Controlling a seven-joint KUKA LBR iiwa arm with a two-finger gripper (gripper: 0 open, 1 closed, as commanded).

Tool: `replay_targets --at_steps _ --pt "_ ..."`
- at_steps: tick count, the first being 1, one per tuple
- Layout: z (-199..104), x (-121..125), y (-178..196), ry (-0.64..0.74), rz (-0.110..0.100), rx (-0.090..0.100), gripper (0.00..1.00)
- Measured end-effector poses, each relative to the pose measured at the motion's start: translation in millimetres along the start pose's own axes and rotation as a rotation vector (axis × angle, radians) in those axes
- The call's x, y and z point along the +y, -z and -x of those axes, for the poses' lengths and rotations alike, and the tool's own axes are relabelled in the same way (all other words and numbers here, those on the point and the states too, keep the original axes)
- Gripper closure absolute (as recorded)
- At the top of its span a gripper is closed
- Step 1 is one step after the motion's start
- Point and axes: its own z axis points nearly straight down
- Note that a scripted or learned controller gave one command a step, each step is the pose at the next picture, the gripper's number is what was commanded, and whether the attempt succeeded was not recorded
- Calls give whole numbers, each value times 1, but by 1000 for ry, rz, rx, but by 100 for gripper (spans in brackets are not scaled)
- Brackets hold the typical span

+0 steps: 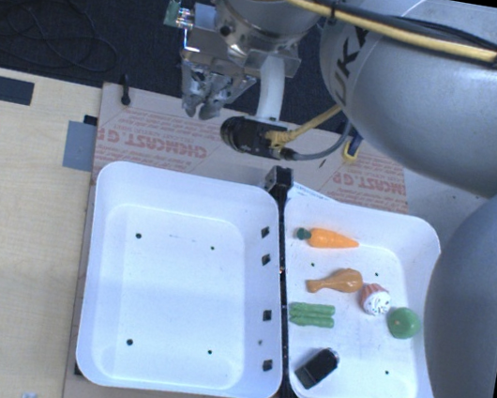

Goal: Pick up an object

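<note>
Five small objects lie in the right bin (427, 236), and nothing is picked up yet.
The gripper (205, 100) hangs high above the far edge of the left bin (102, 244), its fingers close together with nothing between them; the toy carrot (332, 240), drumstick (336, 280), green beans (312, 315), green ball (404, 323) and black block (318, 367) lie apart from each other, so I judge each one is free to grasp; the arm must first cross to that bin.

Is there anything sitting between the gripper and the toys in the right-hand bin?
Nothing visible blocks the way. The gripper hangs above the far edge of the left white bin, while the orange toy carrot, nearest of the toys, lies uncovered in the right white bin, past the black divider between the bins.
</note>
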Motion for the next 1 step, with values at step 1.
replay_targets --at_steps 1 --pt "-2 -1 104 5 8 3 100"
